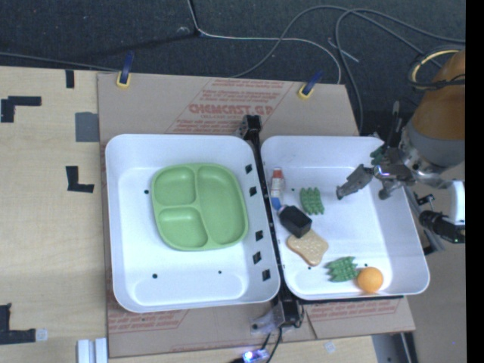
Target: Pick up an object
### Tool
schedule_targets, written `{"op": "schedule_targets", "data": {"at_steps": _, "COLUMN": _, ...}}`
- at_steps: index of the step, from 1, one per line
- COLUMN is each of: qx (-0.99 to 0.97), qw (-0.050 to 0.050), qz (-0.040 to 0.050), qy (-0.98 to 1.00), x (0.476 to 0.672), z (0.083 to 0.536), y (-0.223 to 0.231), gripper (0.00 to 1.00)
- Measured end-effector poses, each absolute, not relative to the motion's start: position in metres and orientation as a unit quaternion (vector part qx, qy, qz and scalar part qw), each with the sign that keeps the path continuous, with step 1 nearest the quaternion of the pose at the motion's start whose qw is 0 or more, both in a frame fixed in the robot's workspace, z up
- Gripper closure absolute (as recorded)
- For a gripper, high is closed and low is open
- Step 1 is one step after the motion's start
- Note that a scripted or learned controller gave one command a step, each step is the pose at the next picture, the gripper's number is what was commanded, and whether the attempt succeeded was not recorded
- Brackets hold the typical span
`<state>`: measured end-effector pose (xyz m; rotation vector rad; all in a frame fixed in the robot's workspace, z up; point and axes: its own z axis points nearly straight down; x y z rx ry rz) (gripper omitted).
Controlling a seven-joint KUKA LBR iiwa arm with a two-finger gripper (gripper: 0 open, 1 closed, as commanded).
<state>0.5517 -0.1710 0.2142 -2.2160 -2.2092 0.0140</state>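
Note:
In the right bin lie several small objects: a white tube with a red cap, a green ridged piece, a black block, a tan slice of bread, a green spiky toy and an orange ball. My gripper hangs over the bin's upper right part, open, with nothing between its fingers. It is to the right of the green ridged piece and apart from every object.
The left bin holds a green divided plate. A black divider with clips runs between the bins. The arm's orange-banded wrist enters from the right, and cables trail across the dark floor behind.

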Motion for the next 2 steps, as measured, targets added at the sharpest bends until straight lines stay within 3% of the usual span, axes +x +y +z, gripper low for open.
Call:
{"op": "schedule_targets", "data": {"at_steps": 1, "qx": -0.707, "qw": 0.001, "qz": 0.0006, "qy": -0.707, "x": 0.555, "z": 0.222, "y": -0.170, "gripper": 0.00}}
{"op": "schedule_targets", "data": {"at_steps": 2, "qx": -0.707, "qw": 0.002, "qz": 0.0018, "qy": -0.707, "x": 0.553, "z": 0.177, "y": -0.176, "gripper": 0.00}}
